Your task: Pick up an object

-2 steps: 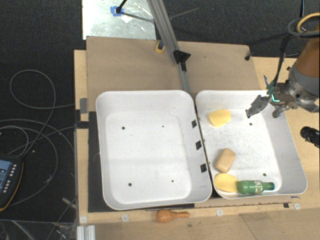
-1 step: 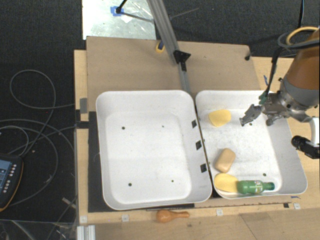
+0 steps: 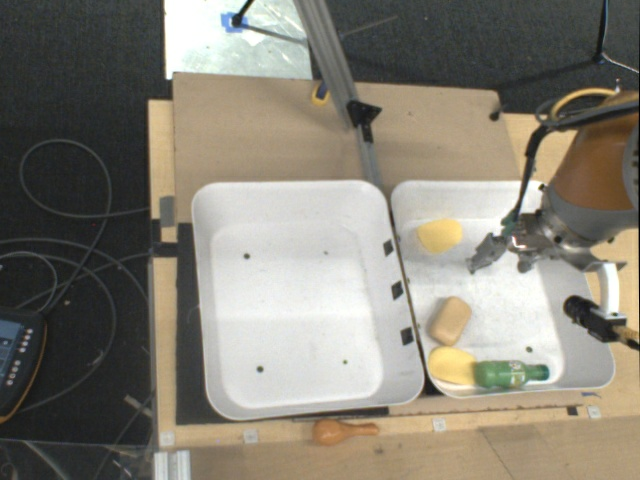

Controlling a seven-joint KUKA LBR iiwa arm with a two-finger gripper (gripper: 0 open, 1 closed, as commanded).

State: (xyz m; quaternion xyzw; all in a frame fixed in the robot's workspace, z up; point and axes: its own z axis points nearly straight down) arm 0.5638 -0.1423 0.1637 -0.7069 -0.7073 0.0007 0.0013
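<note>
I have nothing in hand yet, so the pick is all ahead of me. My end effector [image 3: 490, 255] hangs over the right bin [image 3: 590, 363], fingers apart around nothing, just right of the far yellow lump [image 3: 439, 235]. That bin holds four things: two yellow lumps, one tan block [image 3: 450, 320], one green bottle [image 3: 511, 373]. The left bin [image 3: 215, 208] holds none. One orange thing [image 3: 344, 430] lies on the tabletop [image 3: 430, 128].

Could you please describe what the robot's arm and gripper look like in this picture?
The arm enters with a broad orange band above a grey wrist section. Yellow and black cables loop over it. The gripper is small, dark grey metal, with thin fingers. A white bracket with a black fitting hangs below the wrist.
</note>
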